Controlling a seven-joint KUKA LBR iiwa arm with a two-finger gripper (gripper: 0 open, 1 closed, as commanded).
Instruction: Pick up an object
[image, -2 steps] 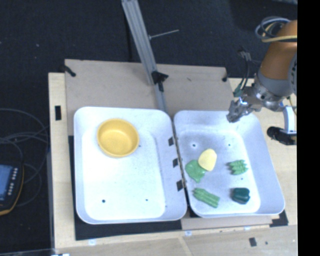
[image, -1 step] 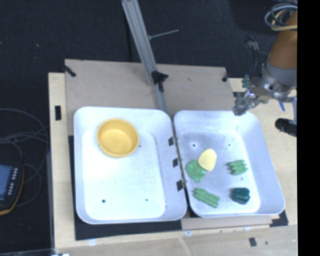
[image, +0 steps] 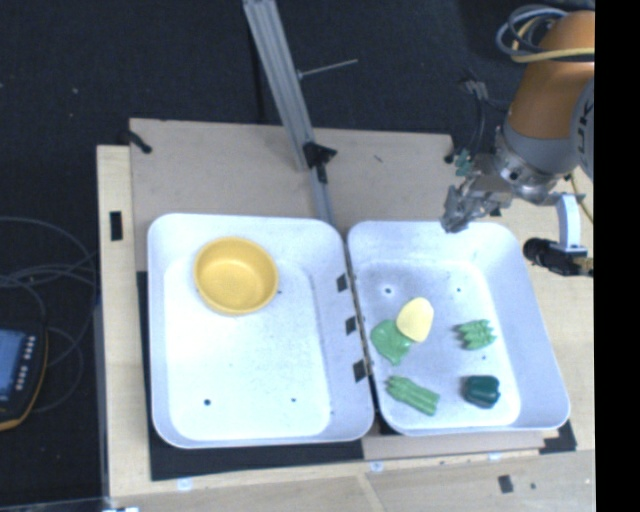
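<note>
A: Where's the hand (image: 458, 219)?
B: Over the right bin's (image: 520, 262) far rim, fingers nearly together, holding nothing.
A: And the objects?
B: Lemon (image: 415, 319) and green pieces lie in that bin.

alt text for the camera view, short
A grey and orange robot arm holds its claw above the far rim of the right bin, which holds five small toys, mostly green. The left bin holds a yellow bowl.

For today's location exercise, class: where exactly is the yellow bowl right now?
The yellow bowl sits in the left bin, in its far left corner as the camera sees it, well apart from the green pieces in the right bin.
</note>
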